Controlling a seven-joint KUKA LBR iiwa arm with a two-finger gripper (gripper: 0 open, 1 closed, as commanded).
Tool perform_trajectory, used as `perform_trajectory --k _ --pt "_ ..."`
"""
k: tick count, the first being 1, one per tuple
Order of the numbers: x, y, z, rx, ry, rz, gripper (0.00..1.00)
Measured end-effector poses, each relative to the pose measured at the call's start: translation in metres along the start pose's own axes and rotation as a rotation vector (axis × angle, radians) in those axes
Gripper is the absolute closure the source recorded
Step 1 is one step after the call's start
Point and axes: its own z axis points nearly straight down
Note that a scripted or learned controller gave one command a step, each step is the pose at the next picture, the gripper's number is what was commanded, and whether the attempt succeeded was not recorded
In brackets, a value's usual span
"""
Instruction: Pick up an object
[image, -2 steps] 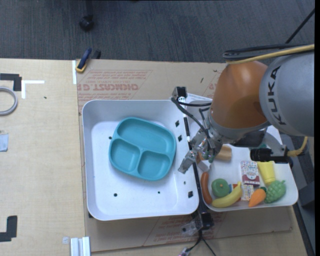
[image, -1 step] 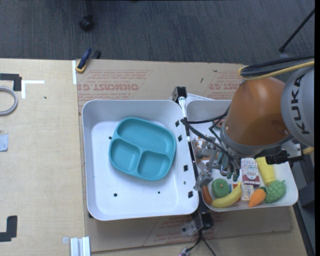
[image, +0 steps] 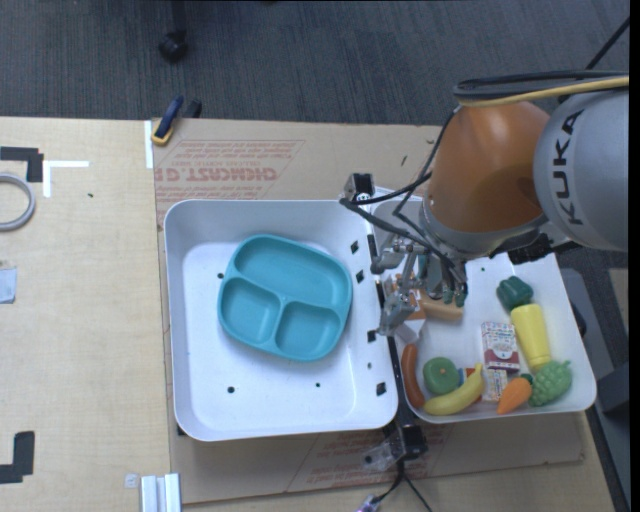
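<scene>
Toy food lay clustered in right bin (image: 575, 300) | banana (image: 455, 397), green round item (image: 440, 373), carrot (image: 513, 394), yellow corn (image: 532, 334), red-white carton (image: 497, 350) | tan piece (image: 442, 308) lay under gripper (image: 425, 290)

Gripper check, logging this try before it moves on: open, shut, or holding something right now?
Two-finger gripper: low over the right white bin, just above a tan bread-like toy piece; finger state cannot be told, and no grasp is visible.

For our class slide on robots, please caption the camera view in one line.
Grey-and-orange arm's pincer hovers above toy food in the right white bin; teal divided plastic plate lies left.
</scene>
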Motion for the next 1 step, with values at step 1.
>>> perform_trajectory --k 1 --pt "0.0261 -0.0152 -0.0001 0.000 0.001 -0.191 0.00"
